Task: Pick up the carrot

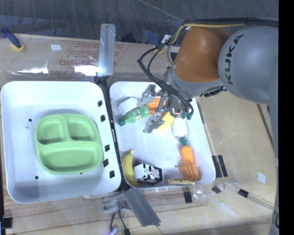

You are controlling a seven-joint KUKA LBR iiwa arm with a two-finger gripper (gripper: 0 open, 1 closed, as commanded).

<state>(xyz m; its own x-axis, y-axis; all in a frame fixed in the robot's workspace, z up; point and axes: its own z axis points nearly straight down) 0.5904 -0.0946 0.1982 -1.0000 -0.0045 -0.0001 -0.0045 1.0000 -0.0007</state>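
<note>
The carrot (187, 153) is orange with a small green top and lies in the right bin (204, 146) near its right wall, towards the front. My gripper (151, 108) hangs over the back middle of that bin, up and to the left of the carrot and well apart from it. Its two silver fingers (149, 92) stand spread, so it is open. The thick end of a green bottle (135, 115) lies just left of the gap between them. Small orange and yellow items (162, 106) sit partly hidden under the wrist.
An orange ridged piece (190, 171) lies just in front of the carrot, and a white item (179, 128) just behind it. A banana (129, 168) and a black-and-white carton (148, 173) sit at the bin's front left. The left bin (14, 106) holds a green divided plate (67, 143).
</note>
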